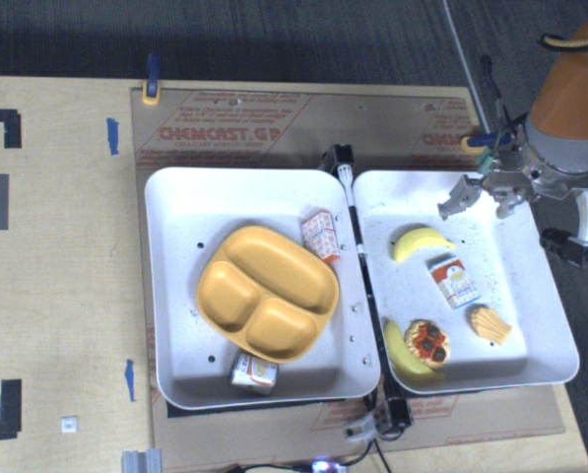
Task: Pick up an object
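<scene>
Overhead slanted view of two shallow white bins set side by side on the bench. The left bin [165,264] holds a yellow compartment tray [264,291], a small red-and-white packet [319,234] touching the tray's upper right edge, and a small carton [253,372] partly tucked under the tray's lower edge. The right bin [530,363] holds a banana [418,241] near its upper middle, a red-and-white carton [454,280] just below and right of the banana, a ridged tan snack piece [490,323] near the lower right, and a yellow plate bearing a dark-topped pastry [419,346] at the lower left. The arm enters from the right, its gripper [483,194] poised above the upper part of the right bin, fingers spread apart with nothing between them. No object is lifted yet; all rest on the bin floors. The nearest candidate appears to be the banana, lying just below and left of the fingers. To do the step well, the gripper should centre over the banana's thickest part, turn so the fingers straddle its narrow width rather than its length, descend until the tips flank it close to the floor, then close and lift straight up, keeping clear of the neighbouring carton
</scene>
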Available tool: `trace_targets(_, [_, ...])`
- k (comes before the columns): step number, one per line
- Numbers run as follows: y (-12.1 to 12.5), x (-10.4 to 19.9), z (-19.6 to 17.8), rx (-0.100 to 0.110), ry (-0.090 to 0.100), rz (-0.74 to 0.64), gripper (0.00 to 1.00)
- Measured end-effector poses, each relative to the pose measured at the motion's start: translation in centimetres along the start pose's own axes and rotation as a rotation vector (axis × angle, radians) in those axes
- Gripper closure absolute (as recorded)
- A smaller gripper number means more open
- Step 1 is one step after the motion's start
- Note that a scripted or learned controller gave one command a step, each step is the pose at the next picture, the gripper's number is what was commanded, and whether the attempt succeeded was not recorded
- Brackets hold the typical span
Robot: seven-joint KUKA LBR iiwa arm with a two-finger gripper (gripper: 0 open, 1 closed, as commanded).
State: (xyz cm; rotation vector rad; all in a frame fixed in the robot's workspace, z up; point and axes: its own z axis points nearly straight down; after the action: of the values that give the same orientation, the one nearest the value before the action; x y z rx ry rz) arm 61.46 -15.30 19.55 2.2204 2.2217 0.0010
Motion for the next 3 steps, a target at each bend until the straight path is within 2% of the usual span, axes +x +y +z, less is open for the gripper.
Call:
trace_targets(1, [-2.8, 1.7, 11.0, -0.002, 0.000, 0.000, 0.00])
trace_targets(2, [-10.9, 4.8, 10.9, 0.000, 0.001, 0.002, 0.00])
trace_targets(3, [-10.7, 4.7, 9.9, -0.007, -0.002, 0.002, 1.00])
